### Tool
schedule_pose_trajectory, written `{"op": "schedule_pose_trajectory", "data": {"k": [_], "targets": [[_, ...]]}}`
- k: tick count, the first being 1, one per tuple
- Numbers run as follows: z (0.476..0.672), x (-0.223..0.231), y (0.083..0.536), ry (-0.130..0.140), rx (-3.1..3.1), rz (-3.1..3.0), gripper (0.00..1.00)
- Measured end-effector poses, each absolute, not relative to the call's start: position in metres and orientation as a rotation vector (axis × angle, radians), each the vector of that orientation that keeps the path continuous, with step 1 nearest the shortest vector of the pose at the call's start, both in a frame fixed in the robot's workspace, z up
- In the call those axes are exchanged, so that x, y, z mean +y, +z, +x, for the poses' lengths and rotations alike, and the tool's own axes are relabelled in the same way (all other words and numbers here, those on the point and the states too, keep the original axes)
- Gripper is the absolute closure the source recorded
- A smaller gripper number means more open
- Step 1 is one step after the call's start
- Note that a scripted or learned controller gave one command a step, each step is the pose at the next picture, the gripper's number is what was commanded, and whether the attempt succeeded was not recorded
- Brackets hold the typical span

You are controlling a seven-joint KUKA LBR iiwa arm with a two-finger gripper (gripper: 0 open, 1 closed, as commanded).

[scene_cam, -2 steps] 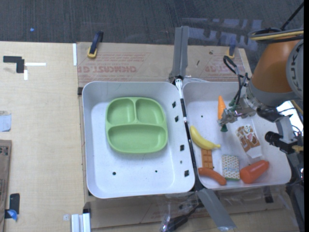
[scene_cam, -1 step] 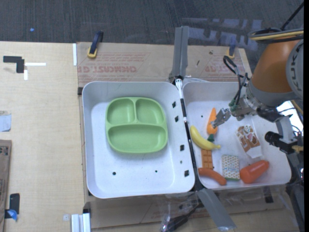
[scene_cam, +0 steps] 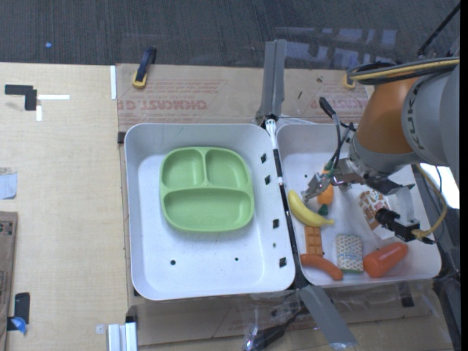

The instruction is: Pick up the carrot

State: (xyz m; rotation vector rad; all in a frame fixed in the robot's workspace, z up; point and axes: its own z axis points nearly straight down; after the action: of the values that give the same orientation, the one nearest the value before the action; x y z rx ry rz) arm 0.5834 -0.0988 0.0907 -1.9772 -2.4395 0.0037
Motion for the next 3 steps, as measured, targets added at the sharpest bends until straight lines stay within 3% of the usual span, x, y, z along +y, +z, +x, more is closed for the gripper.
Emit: {"op": "schedule_pose_trajectory", "data": {"k": [1,2,3], "targets": [[0.583,-0.100,0.100,0.004,-2.436,-1.982,1.00],[0.577,-0.042,0.191,0.003,-2.254,-2.188,1.00],[0.561,-0.047,0.191,0.005,-2.373,-2.057,1.00]]}}
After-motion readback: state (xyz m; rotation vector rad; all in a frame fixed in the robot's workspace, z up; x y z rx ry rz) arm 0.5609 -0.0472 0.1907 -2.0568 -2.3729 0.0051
